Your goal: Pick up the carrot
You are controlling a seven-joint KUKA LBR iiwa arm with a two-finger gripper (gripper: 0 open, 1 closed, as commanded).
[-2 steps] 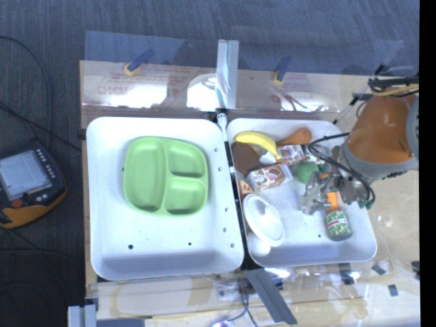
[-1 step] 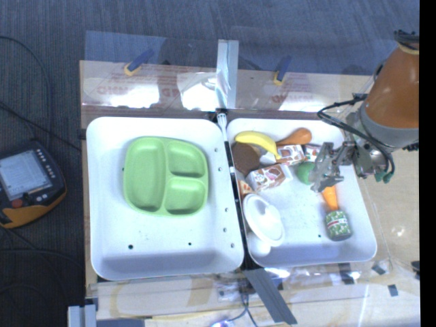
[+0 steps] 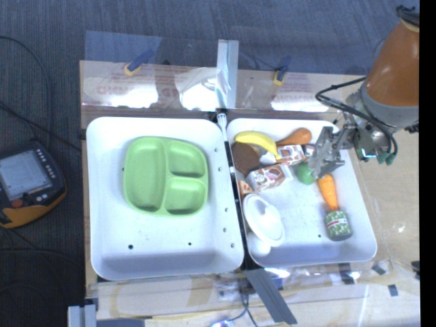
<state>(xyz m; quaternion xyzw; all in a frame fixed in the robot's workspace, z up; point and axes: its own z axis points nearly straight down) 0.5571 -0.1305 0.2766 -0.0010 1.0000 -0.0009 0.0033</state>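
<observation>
The gripper [image 3: 325, 157] hangs over the right bin [image 3: 361, 251], its metal fingers pointing down toward the bin's upper right area; whether they are spread or closed cannot be told. Just below the fingertips lies the carrot [image 3: 328, 191], orange, lengthwise on the bin floor, with its green top [image 3: 306, 176] beside the gripper. Below the carrot sits a small dark green-topped jar [image 3: 338, 225]. To the left are a banana [image 3: 256, 142], small cartons [image 3: 272, 176] and a white cup [image 3: 264, 218]. The left bin [image 3: 102, 251] holds a green divided plate [image 3: 165, 176]
</observation>
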